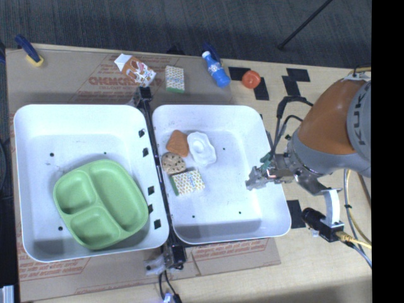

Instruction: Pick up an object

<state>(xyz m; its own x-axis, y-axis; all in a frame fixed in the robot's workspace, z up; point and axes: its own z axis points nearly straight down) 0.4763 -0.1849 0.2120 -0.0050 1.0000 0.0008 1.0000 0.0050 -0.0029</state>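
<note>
Gripper [257,179] sits low over the right bin [252,223], near its right wall, roughly mid-height of the bin in the camera view; fingers too small and blurred, cannot tell if jaws are open or closed; nothing visible between them; grey arm [328,141] with orange band comes in from the right edge, cables looping above the wrist. Pickable items cluster at the left side of the right bin, well apart from the gripper: orange-brown rounded piece [178,142] at top; white crumpled object [201,148] just beside it on the right, touching or nearly so; round brown speckled cookie-like thing [172,163] below the orange-brown piece; small patterned box [188,182] with green and yellow print, tilted, just below the cookie-like thing. Left bin [38,128] holds a green compartment tray [100,202], three sections, lying toward the bin's lower middle. On the bench behind the bins: a wrapped snack packet [135,71], a small green-white box [175,79], a blue bottle [216,69] lying on its side, an orange cap-like object [251,78]; a blue-yellow clamp [29,50] at the far left corner of the cardboard.
</note>
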